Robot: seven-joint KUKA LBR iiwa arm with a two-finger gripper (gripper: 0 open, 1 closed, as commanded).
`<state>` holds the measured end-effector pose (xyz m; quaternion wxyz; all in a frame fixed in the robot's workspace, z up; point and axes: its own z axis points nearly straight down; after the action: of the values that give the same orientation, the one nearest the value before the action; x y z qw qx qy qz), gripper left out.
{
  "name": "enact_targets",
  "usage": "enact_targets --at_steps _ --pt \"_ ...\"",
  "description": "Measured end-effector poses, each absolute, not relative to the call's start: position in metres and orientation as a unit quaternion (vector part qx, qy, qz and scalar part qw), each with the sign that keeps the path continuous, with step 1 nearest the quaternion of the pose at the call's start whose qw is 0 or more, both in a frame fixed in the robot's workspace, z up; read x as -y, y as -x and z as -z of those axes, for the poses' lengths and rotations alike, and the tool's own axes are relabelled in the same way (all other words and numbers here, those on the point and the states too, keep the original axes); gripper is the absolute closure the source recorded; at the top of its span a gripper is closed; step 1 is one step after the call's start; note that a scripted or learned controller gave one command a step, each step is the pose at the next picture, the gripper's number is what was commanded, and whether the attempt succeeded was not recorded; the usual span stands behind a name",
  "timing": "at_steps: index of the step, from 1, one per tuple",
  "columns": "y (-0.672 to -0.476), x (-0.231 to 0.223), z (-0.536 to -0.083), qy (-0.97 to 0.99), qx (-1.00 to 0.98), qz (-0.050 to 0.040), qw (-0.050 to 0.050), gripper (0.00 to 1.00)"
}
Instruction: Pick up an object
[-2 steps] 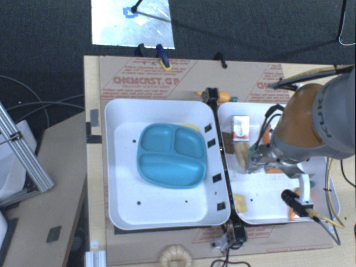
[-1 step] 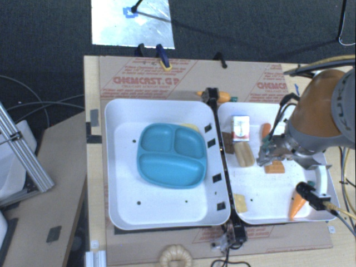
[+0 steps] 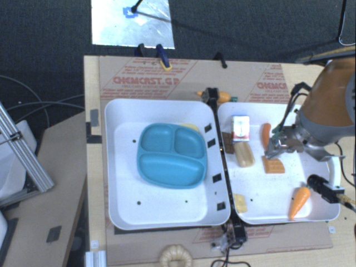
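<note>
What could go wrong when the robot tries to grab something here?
The tool hangs right over a flat orange-brown waffle piece, with a slim orange-red sausage close beside it. It might catch both, or nudge one away. The waffle piece lies flat on the right white bin, so it may slip out of a grasp. The orange plastic carrot sits near the bin's rim and could get bumped.

The tool sits inside the right bin on the worktop, directly above a flat wafer piece, with a sausage-like item just behind it. To its left lie a small carton and a bread roll; a carrot lies nearer the front, to its right. Further left, in the left bin, rests a divided plate.
</note>
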<state>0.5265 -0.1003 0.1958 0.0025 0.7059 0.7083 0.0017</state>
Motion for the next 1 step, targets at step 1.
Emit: enact_targets --at_steps 1 --pt "-0.5281 0.1003 -0.2263 -0.706 -0.709 -0.0016 0.002 1.0"
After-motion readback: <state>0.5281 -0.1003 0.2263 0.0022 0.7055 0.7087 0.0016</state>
